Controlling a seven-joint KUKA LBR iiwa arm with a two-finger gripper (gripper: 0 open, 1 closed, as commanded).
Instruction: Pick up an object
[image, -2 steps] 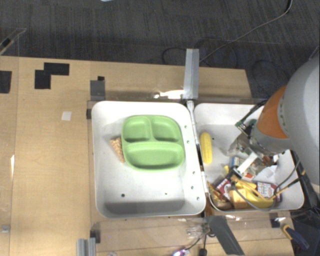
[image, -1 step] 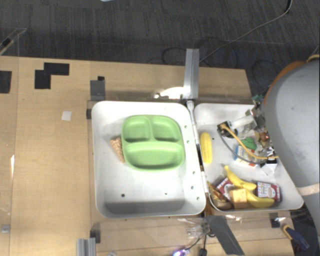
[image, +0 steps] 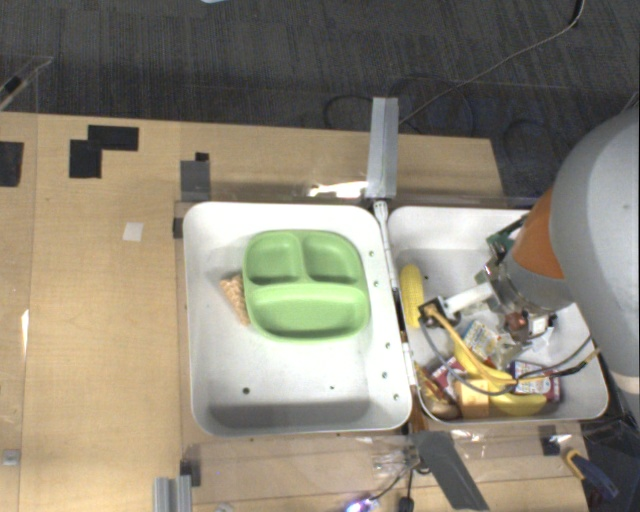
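Note:
My gripper (image: 508, 325) is lowered into the right bin (image: 440, 232), over a heap of small things near the bin's middle. Under and around it lie crumpled packets (image: 488, 338) and a dark red wrapper (image: 535, 385). A yellow oblong thing (image: 411, 290) lies along the bin's left wall. Another yellow piece (image: 505, 402) rests at the front of the bin. The arm's grey body and orange band (image: 545, 245) hide the bin's right side. Nothing can be made out held in the gripper.
The left bin (image: 290, 385) holds a green divided plate (image: 304, 283), with a tan speckled thing (image: 235, 295) poking out from under its left edge. A metal post (image: 383, 150) stands behind the wall between the bins. Bare wooden bench lies to the left.

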